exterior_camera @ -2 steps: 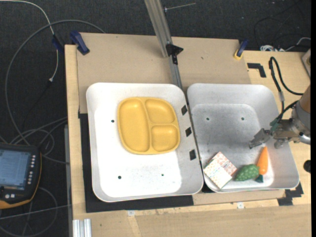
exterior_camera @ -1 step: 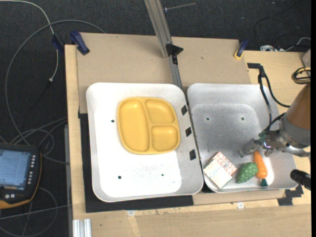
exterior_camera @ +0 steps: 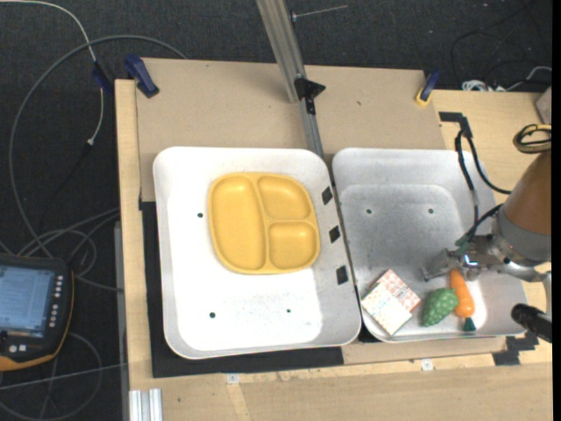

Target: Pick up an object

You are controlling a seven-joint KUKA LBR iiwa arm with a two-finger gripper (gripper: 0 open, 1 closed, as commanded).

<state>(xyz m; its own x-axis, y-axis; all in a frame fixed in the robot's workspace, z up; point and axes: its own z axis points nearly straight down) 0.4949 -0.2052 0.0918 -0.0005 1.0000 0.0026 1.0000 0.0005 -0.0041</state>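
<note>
In the right bin (exterior_camera: 394, 191), near its front right corner, lie an orange carrot-shaped toy (exterior_camera: 463, 295), a green leafy toy (exterior_camera: 440, 307) touching its left side, and a small white box with a coloured pattern (exterior_camera: 390, 302) further left. My gripper (exterior_camera: 458, 263) hangs low over the bin, just above the carrot's upper end. Nothing can be seen held in it. The grey arm with its orange band (exterior_camera: 533, 202) comes in from the right edge.
A yellow three-compartment plate (exterior_camera: 263, 221) lies in the left bin (exterior_camera: 184, 305). A metal post (exterior_camera: 279, 24) rises at the back between the bins. Black clips sit on the divider between the bins. Cables run along the bench's right side.
</note>
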